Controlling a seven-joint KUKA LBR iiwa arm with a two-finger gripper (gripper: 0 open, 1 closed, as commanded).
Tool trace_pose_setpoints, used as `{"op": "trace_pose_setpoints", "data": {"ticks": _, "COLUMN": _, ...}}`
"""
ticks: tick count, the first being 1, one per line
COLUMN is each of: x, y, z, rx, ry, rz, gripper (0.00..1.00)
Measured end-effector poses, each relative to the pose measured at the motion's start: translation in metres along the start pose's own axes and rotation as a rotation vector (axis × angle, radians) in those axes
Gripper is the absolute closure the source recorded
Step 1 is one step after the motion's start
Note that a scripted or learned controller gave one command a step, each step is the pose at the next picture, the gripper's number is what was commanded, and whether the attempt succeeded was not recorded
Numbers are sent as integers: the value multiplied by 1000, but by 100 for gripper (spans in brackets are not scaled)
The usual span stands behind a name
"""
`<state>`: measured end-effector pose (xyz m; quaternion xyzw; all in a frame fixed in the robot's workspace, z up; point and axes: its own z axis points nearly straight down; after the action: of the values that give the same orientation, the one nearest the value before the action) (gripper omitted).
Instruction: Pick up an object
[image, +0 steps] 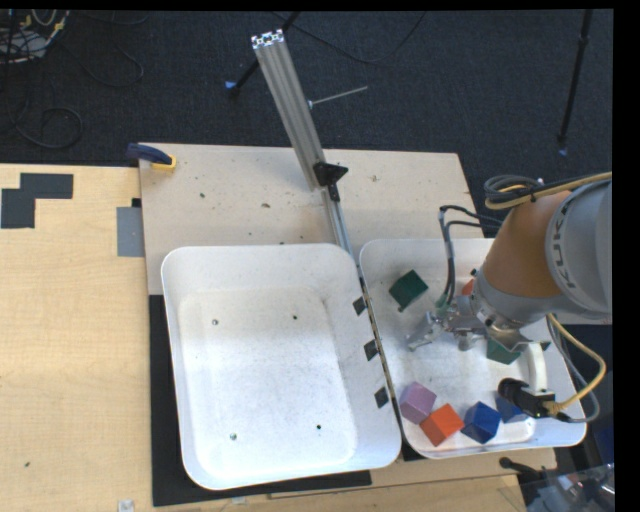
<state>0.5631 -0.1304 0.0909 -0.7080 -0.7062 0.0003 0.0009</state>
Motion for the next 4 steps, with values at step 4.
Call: {"op": "trace_pose_setpoints", "data": {"ticks": 4, "x": 43, "y": -6, "z": -109, "rx": 2, "ry": 2, "rz": -6, "gripper": 100}}
